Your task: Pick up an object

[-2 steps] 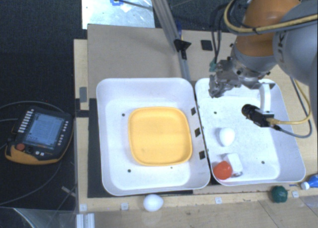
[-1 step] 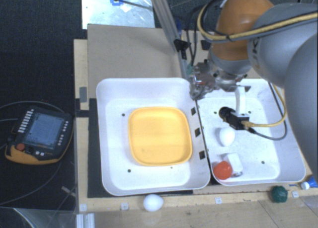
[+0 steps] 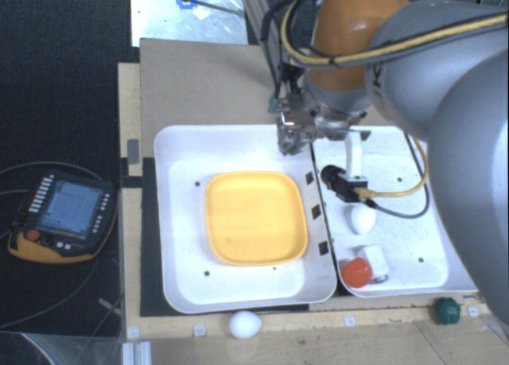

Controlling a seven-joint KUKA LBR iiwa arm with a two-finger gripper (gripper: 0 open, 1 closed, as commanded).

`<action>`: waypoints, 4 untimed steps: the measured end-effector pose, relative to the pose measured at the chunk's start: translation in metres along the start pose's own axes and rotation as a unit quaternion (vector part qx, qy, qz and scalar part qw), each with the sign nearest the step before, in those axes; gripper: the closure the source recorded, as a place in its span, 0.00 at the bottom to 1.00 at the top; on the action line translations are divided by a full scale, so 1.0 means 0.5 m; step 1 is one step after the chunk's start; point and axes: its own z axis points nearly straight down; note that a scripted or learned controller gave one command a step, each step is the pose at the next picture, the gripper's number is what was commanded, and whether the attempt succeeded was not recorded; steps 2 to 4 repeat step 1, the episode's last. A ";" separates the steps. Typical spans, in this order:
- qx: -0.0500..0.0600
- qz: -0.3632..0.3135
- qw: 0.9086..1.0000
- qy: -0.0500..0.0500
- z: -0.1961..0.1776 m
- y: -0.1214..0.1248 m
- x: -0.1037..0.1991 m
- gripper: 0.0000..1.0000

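Beneath the arm (image 3: 445, 77), end effector (image 3: 296, 139) obscured.

At nine o'clock we see a teach pendant (image 3: 62, 219) on dark floor. At six, a white egg (image 3: 245, 324); at five, a green ball (image 3: 447, 311).

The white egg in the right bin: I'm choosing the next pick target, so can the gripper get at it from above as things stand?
Probably yes. The white egg lies uncovered on the right bin floor, below the gripper. The yellow cable runs close beside it and could snag.
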 end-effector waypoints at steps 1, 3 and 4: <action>0.000 0.001 1.000 0.000 0.000 0.000 -0.003 0.00; 0.000 0.001 1.000 0.000 0.000 0.000 -0.003 0.00; 0.000 0.001 1.000 0.000 0.000 0.000 -0.003 0.00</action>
